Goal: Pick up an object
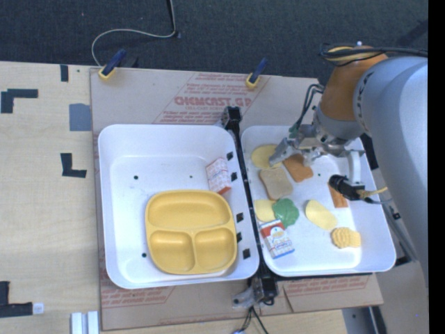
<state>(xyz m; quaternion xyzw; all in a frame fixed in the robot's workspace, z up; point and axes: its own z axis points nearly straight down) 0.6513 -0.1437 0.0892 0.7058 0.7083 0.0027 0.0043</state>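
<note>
Robot tool [297, 148] low in the right bin [375, 256], finger state impossible to tell, orange toast slice [299, 168] just beneath it, tan bread slice [276, 182] beside that, green piece [286, 211] farther off, yellow divided tray [191, 232] in the far bin [118, 186]

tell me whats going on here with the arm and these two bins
A grey robot arm reaches in from the right, its tool low over the right bin, above toy food: bread slices, a green piece, corn and a small carton. The left bin holds a yellow divided plate and another carton. Nothing looks lifted yet.
</note>
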